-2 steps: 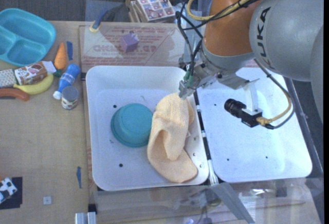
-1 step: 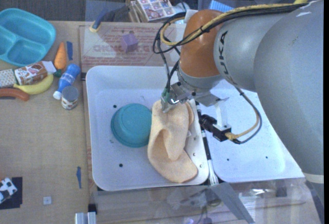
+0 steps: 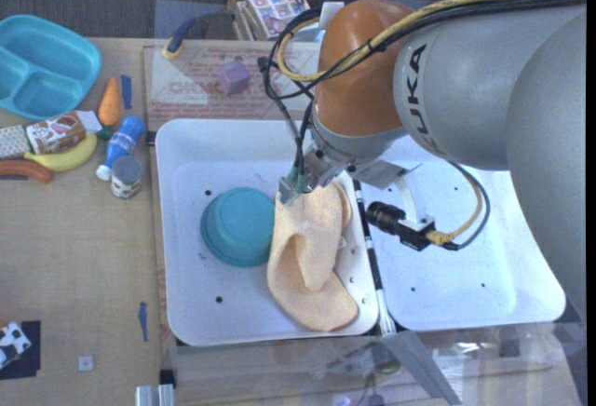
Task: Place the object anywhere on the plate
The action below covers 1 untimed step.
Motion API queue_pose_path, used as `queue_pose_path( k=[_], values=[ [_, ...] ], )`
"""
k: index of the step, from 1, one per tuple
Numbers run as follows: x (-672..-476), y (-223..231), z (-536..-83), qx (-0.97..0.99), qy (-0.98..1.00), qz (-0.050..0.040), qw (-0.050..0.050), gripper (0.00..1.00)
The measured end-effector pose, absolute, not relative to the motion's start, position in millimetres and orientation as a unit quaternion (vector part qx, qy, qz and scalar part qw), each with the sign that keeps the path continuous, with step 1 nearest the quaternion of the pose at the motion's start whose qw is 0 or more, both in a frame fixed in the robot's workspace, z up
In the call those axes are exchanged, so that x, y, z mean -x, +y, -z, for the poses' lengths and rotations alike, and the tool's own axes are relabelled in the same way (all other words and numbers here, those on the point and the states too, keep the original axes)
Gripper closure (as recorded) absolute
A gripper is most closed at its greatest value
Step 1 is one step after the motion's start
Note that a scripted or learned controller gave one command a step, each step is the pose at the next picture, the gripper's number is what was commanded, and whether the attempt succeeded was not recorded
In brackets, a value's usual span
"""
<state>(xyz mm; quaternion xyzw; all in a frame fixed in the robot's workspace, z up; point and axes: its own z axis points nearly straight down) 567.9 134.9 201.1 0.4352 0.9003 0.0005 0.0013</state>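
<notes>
Down in the left white bin (image 3: 182, 302), the claw (image 3: 294, 184) sits pinched on the top edge of the limp yellow-cream cloth (image 3: 310, 257). The step looks like the lift; next, carry it toward nine o'clock over the round teal plate (image 3: 237, 225). Cloth's long axis runs twelve to six, touching the plate's three o'clock rim.

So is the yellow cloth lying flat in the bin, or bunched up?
Bunched up. The yellow cloth lies crumpled with folds in the left bin, beside the teal bowl; its top corner is at the gripper.
</notes>
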Motion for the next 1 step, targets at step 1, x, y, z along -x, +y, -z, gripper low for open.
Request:
queue_pose_path(
  k=[1],
  values=[
    [-530.2, 74.5, -183.1, -0.470, 0.883, 0.0009, -0.001, 1.00]
  ],
)
